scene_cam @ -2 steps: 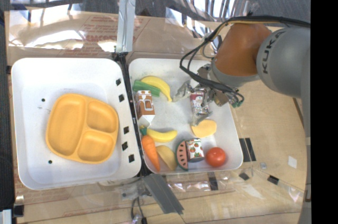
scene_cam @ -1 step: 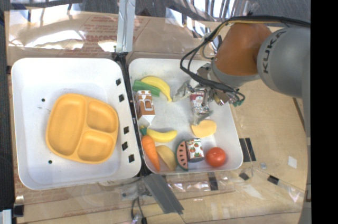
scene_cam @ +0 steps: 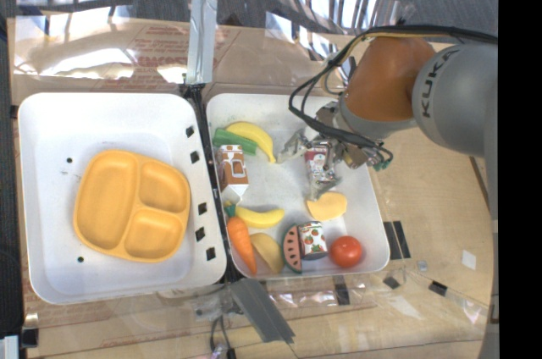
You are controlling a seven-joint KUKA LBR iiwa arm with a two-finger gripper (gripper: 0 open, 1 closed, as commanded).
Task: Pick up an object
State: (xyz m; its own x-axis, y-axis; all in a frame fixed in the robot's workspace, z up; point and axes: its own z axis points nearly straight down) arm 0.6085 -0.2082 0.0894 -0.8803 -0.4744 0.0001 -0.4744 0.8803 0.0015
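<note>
Red-and-white crinkled packet (scene_cam: 319, 165), the likeliest target among the loose items, lies in the middle of the right-hand shallow white bin (scene_cam: 279, 110), directly under the wrist. Brown-papered table (scene_cam: 440, 179) carries that bin and the left-hand white bin (scene_cam: 34, 120), which touch along their black-clipped edge. Grey arm with the orange band (scene_cam: 457, 95) reaches in from the right, and its gripper (scene_cam: 326, 156) hangs over the packet; cables and glare obscure it, so whether the jaws stand wide or narrow cannot be told, and no hold is confirmed. Yellow three-compartment plastic tray (scene_cam: 131, 205) sits in the left bin, well apart from the work. Nearest neighbours are a yellow toy banana (scene_cam: 251, 139) to the left and a pale yellow wedge (scene_cam: 327, 206) just below the packet. The packet appears small, shiny and creased, probably light and apt to slip or crumple. Recommendation: descend straight, centre the jaws across the packet's narrow side, keep clear of the wedge, close fully, then lift slowly and verify the packet rises.
</note>
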